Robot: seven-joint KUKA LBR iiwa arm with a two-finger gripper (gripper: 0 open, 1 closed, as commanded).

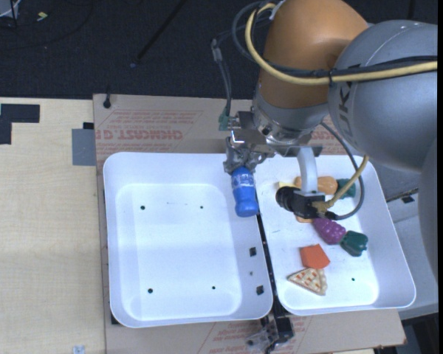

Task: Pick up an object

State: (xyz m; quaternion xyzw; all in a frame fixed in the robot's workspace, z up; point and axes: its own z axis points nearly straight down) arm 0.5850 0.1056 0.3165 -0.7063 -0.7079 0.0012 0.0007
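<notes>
A blue bottle (244,192) is held between the fingers of the gripper (241,167), above the bins' shared rim (260,227).

fixed overhead camera | slanted down | both bins (118,198) in frame

The arm (384,87) is grey with a big orange band (310,28) near the wrist. A yellow cable (354,71) loops around it. The two bins (125,175) are white with tiny black dots. There is a blue bottle (244,193) with a white label. In the right bin lie an orange block (314,256), a purple thing (329,229), a dark green thing (354,243), and a tan waffle piece (308,279) with a criss-cross pattern. The cardboard (162,127) is brown with red letters. The bench (37,220) is pale wood.
</notes>
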